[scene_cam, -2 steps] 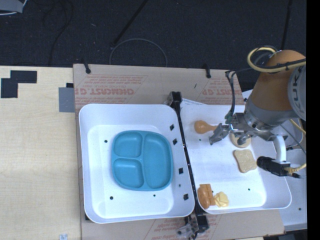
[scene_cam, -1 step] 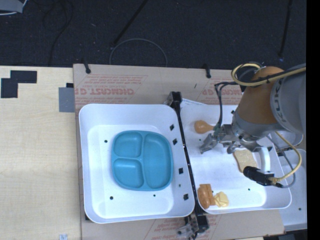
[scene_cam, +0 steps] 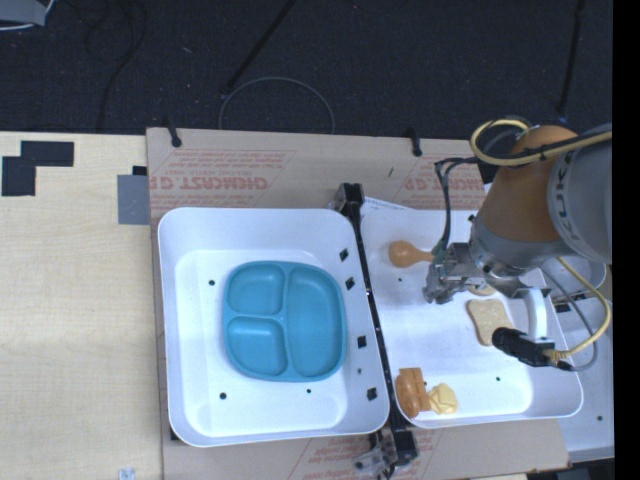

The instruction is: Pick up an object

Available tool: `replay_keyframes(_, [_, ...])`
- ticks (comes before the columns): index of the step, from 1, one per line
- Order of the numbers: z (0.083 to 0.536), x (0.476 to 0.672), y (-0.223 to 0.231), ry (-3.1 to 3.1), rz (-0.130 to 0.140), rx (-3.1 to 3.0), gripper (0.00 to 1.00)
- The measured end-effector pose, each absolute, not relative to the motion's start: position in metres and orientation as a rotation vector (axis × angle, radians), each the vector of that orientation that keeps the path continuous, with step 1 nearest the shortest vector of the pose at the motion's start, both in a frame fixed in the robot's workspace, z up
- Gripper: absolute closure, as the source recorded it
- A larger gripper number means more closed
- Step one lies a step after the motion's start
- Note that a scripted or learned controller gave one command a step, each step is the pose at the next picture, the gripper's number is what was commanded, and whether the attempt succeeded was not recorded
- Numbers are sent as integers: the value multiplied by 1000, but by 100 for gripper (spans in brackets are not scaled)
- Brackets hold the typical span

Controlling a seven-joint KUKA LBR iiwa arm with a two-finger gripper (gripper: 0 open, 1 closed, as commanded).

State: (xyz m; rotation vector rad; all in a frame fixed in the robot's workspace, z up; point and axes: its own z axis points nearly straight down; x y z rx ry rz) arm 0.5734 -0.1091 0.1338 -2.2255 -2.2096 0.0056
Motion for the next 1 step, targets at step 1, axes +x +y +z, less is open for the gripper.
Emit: replay_keyframes(1, [186, 577, -120, -2215, -1, -2230, 100])
